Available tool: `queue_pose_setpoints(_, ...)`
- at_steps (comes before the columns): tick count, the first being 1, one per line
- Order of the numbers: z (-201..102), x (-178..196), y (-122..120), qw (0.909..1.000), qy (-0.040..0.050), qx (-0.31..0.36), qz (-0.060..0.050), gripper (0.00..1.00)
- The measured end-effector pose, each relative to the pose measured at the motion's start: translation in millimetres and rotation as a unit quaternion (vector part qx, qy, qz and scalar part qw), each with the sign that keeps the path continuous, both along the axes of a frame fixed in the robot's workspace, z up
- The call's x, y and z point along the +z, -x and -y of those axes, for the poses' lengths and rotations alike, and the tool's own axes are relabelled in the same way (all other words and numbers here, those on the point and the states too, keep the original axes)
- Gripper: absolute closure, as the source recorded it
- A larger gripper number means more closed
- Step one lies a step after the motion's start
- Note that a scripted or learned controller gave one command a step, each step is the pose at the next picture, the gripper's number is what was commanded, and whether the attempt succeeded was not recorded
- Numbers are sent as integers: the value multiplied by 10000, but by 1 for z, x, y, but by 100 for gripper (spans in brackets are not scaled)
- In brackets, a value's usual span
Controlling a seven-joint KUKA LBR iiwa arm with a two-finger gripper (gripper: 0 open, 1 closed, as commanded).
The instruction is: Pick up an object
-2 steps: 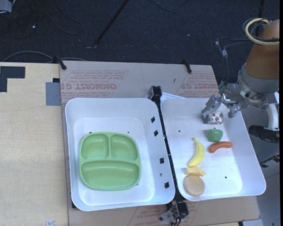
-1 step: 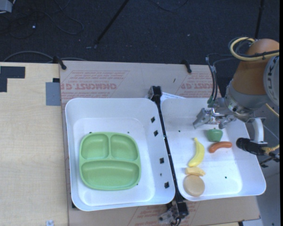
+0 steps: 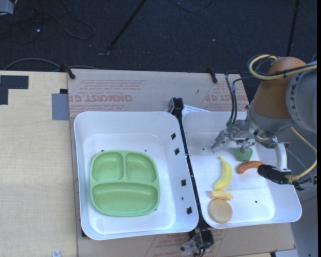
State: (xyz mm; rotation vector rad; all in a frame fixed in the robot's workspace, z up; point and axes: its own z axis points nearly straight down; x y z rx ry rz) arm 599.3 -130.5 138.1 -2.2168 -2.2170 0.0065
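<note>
**Right bin: four small toy foods, gripper low over the green piece.**

Left bin point(image 3: 85, 143) held a green divided plate point(image 3: 124, 183). In the right bin point(image 3: 281, 213): tan round piece point(image 3: 220, 212) at 6 o'clock, banana point(image 3: 223, 174) at centre, green piece point(image 3: 243, 155) at 1 o'clock, orange sausage-like piece point(image 3: 248, 166) beside it. Gripper point(image 3: 241, 141) sat directly above the green piece; finger spread could not be told, nothing seen held. All items judged light, rigid, smooth plastic, likely slippery; the banana's narrow mid-body, across its curve, looked the surest hold.

Divided plate point(image 3: 124, 183) in left bin point(image 3: 85, 127); banana point(image 3: 223, 174) in right bin point(image 3: 281, 210).
</note>
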Motion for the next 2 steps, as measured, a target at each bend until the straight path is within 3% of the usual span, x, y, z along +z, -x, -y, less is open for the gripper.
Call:
queue_pose_setpoints(1, -2, -54, 1, 10000, 0, -5, 2, 0)
queue_pose_setpoints(2, 0, -41, 1, 10000, 0, -28, 12, 100)
